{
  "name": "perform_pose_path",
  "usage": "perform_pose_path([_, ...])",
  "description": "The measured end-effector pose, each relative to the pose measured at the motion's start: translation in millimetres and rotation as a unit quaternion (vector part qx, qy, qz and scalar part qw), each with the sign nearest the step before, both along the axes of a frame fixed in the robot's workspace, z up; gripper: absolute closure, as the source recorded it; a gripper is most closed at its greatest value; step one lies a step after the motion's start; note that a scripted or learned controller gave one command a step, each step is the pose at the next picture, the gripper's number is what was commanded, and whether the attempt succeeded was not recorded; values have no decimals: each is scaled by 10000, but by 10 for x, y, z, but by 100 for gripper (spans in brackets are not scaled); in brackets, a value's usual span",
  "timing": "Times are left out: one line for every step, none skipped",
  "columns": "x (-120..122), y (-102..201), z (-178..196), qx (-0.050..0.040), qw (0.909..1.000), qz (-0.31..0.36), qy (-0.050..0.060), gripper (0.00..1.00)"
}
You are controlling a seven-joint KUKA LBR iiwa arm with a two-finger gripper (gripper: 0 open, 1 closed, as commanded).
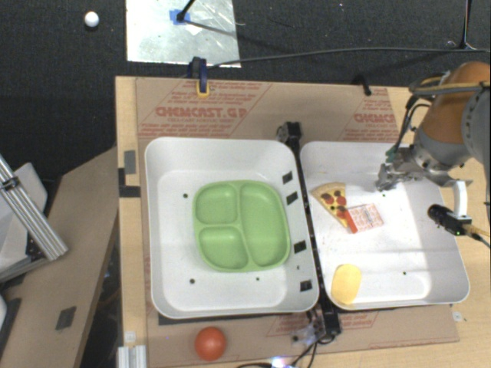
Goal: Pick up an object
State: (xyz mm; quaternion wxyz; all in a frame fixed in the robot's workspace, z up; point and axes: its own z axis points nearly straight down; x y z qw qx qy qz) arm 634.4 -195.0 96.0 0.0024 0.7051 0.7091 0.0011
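Note:
The right bin (430, 282) holds a toy pizza slice (331, 198) near its left side, a small red and white packet (363, 218) just right of the slice, and a yellow rounded piece (346, 282) at the front left. My gripper (390, 176) hangs over the back right part of this bin, right of the pizza slice and apart from it. Nothing shows between its fingers. The orange band of the arm (453, 113) rises behind it.
The left bin (169, 282) holds a green divided plate (241, 225). A red ball (209, 343) lies on the bench in front of the left bin. A blue clamp (200, 75) stands at the bench's back edge. A black divider with clips (301, 205) runs between the bins.

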Motion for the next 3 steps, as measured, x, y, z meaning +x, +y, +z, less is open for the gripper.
perform_pose_path([106,15,491,-1,10000,0,-13,100])
perform_pose_path([107,-70,1103,-5,10000,-15,-16,100])
perform_pose_path([121,-71,1323,0,10000,-1,-5,100])
